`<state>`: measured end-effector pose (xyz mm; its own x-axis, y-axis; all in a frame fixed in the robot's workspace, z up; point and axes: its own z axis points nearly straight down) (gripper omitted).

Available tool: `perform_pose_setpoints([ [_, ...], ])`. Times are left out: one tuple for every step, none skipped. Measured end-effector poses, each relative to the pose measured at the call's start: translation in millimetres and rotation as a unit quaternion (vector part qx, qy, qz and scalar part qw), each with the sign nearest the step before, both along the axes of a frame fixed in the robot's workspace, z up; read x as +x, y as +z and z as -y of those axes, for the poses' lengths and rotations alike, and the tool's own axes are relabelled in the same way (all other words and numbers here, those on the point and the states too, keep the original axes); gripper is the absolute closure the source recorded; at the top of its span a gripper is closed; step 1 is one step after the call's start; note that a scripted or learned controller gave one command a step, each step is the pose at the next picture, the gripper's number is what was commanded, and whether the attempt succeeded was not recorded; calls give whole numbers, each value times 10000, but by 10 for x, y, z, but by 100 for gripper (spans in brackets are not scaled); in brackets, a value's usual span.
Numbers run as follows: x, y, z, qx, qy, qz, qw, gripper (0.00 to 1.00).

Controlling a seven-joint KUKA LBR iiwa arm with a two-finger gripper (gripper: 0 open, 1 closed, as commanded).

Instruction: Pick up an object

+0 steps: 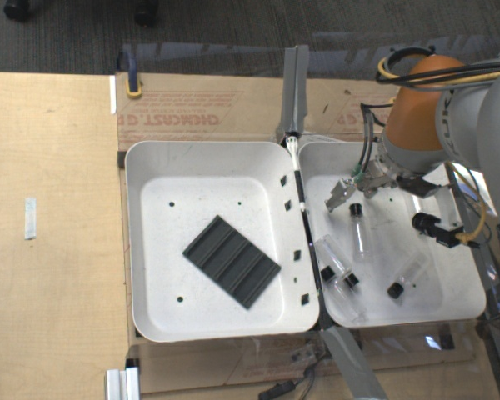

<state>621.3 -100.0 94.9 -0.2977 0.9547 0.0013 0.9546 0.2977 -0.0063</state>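
Several small clear tubes with black caps lie loose in the right bin (450, 302), and none of them is off the floor yet, so the pick looks barely begun. One tube (359, 227) lies just below the gripper (343, 194), another (337, 267) sits lower left of it near the bin's inner wall, and a third (405, 277) rests toward the lower right. The gripper hangs over the upper left part of that bin, close above the nearest tube; I cannot tell how its jaws stand from here, and nothing shows between them. Over in the left bin (150, 307) a dark ribbed slab (232, 262) lies flat and untouched. Descent, closing and lifting all seem left to do.
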Motion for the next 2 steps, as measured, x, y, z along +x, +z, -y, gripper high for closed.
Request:
perform_pose_setpoints([
  [-806,-65,183,8,-21,4,10000,0],
  [23,-64,237,3,197,13,9998,0],
])
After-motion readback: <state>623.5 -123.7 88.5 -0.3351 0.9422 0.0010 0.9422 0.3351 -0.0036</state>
